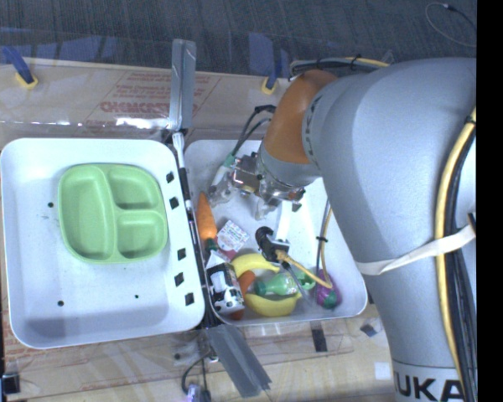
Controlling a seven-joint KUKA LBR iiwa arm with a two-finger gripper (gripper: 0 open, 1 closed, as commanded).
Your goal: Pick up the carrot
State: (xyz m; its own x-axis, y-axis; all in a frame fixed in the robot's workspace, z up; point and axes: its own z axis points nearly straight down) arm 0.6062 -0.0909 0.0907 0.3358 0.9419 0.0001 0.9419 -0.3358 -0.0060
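The carrot (205, 217) is orange and slim, and lies lengthwise against the left wall of the right bin (349, 249). My gripper (245, 182) hangs low over the upper middle of that bin, under the orange wrist band. It sits just right of the carrot's upper end and slightly farther back. The carrot rests on the bin floor, apart from the gripper. The wrist and its cables hide the gripper's tips.
The left bin (33, 224) holds a green divided plate (113, 212). At the front of the right bin are a red-and-white packet (232, 234), a black-and-white can (222, 285), yellow fruit (268, 301), a green item (273, 286) and a purple item (328, 296). The arm's grey body covers the right side.
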